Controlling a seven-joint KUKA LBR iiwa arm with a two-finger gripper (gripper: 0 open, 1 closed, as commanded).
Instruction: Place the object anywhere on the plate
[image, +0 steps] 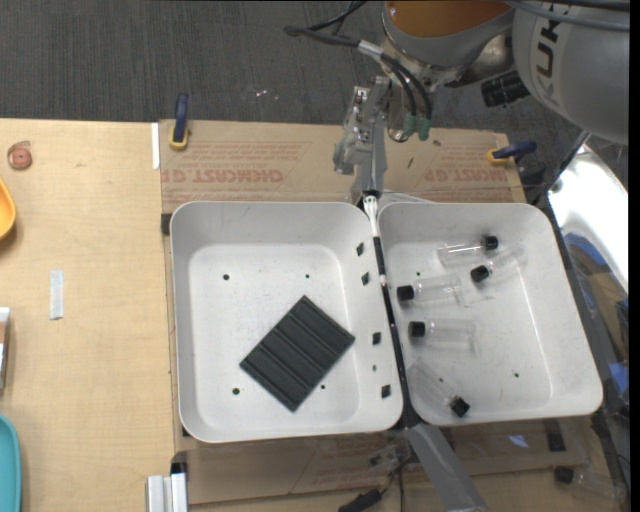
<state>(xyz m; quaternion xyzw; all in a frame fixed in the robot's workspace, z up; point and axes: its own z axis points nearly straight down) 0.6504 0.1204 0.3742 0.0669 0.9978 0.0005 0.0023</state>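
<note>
A dark ribbed rectangular plate (298, 352) lies flat and turned at an angle in the left bin (190, 300), toward its front. Several clear vials with black caps lie in the right bin (560, 330): one (468, 250) at the back, one (432, 292) near the left wall, one (445, 331) in the middle, and one (447, 395) at the front. My gripper (371, 200) hangs over the far end of the divide between the two bins, well behind the plate and to the left of the vials. I cannot make out anything held in it.
Both bins rest on a cardboard sheet (250, 165) held by clamps at the back left (180, 120) and back right (508, 153). A wooden table (80, 330) lies to the left, with an orange thing (5, 212) and a teal thing (8, 465) at its edge.
</note>
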